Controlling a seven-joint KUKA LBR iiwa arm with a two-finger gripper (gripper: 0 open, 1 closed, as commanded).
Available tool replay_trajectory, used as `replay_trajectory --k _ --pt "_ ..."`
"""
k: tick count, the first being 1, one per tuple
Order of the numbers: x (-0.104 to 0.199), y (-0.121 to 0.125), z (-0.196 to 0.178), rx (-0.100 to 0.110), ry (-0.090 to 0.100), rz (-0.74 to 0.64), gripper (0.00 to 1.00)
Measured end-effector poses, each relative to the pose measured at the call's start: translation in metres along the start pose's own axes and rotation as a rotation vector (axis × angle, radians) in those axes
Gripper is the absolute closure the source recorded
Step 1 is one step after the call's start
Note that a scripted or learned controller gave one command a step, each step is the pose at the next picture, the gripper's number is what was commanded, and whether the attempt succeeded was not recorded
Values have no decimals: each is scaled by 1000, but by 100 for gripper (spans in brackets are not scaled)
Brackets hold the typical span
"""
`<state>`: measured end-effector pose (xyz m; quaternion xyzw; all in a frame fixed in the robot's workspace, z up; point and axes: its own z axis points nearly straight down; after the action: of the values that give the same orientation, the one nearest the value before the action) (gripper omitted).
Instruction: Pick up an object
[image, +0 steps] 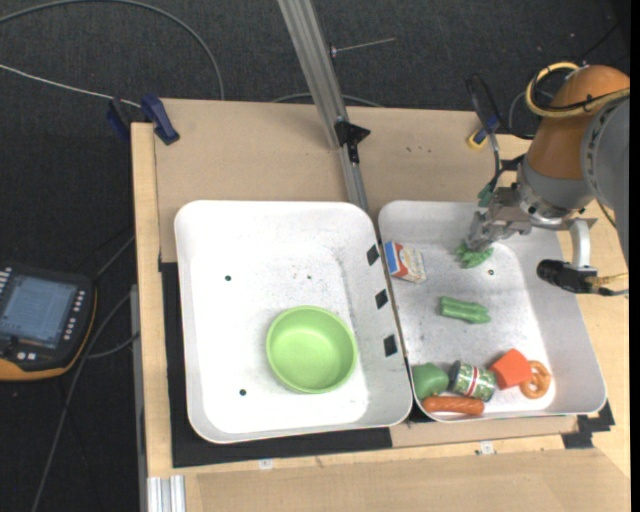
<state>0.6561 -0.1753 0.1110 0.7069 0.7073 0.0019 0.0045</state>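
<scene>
Since the gripper (483, 238) sits low over a small green toy (476, 256) near the right bin's (560, 320) far edge, that piece looks like the target; can't tell how its tips stand or whether anything's held. The toy is prob. light, stiff plastic, smooth and apt to slip, so take it across its narrow middle. The bin floor is flat, white w/ speckles. Room is fair: a red-white carton (405, 262) lies toward the left wall, a green pod (465, 310) mid-bin, the rest crowd the near edge.
</scene>
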Motion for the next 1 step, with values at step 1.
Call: replay_trajectory --k 1 --pt "-1 0 -43 5 3 0 100"
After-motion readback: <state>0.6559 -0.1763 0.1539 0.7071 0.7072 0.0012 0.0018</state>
